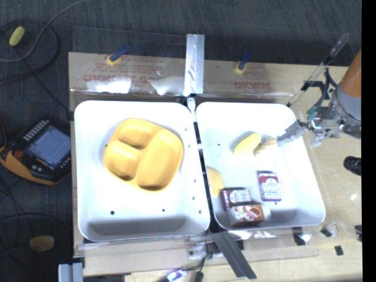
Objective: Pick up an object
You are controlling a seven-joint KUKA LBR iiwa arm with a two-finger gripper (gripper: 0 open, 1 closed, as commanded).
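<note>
Resting in right bin (pixel 305 175) — pale yellow oval object (pixel 247 143) | gripper (pixel 267 145) beside it — grip state unclear

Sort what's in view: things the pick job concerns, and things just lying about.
Job:
- hand
- small yellow object
- three red-brown packets
- large yellow lumpy object
- white bins

Lying about:
- handheld controller
- blue-and-yellow clamps
- cables
</note>
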